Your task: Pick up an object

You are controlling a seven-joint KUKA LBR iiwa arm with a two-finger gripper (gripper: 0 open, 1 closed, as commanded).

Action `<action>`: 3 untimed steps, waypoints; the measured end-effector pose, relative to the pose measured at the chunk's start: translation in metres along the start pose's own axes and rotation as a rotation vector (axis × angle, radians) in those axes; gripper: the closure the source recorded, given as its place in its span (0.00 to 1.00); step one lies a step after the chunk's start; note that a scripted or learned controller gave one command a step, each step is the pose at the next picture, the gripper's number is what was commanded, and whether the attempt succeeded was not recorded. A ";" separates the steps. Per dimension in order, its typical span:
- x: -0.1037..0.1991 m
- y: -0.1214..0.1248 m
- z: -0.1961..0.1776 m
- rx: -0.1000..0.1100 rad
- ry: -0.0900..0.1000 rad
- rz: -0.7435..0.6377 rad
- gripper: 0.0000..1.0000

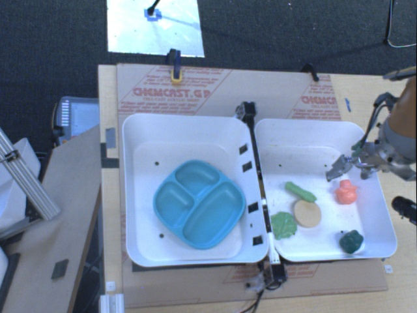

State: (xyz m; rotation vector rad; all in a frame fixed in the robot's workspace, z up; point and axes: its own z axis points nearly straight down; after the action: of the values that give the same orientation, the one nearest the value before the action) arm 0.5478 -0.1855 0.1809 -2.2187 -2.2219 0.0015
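Observation:
The right bin (306, 145) holds several small objects. An orange-red toy (346, 192) lies near its right wall. A light green pickle-shaped piece (300, 192) sits beside a tan disc (307, 214). A leafy green piece (283, 225) rests by the divider, and a dark green lump (351, 241) is in the front right corner. My gripper (352, 167) hovers over the bin's right side, just above and left of the orange-red toy. It is open, with nothing between its fingers.
A blue divided plate (199, 203) lies in the left bin (182, 132). A black-clipped divider (254, 175) separates the two bins. Both stand on a cardboard sheet (195, 90). The arm's grey body (401, 135) stands over the right rim.

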 end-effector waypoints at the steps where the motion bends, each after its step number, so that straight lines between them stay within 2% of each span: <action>1: 0.008 0.002 0.045 0.000 0.000 0.000 0.00; 2: 0.007 0.004 0.032 -0.006 -0.002 0.001 1.00; 3: 0.001 -0.002 -0.018 -0.008 -0.003 0.002 1.00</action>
State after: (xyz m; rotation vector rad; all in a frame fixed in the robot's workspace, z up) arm 0.5454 -0.1843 0.1988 -2.2268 -2.2250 -0.0047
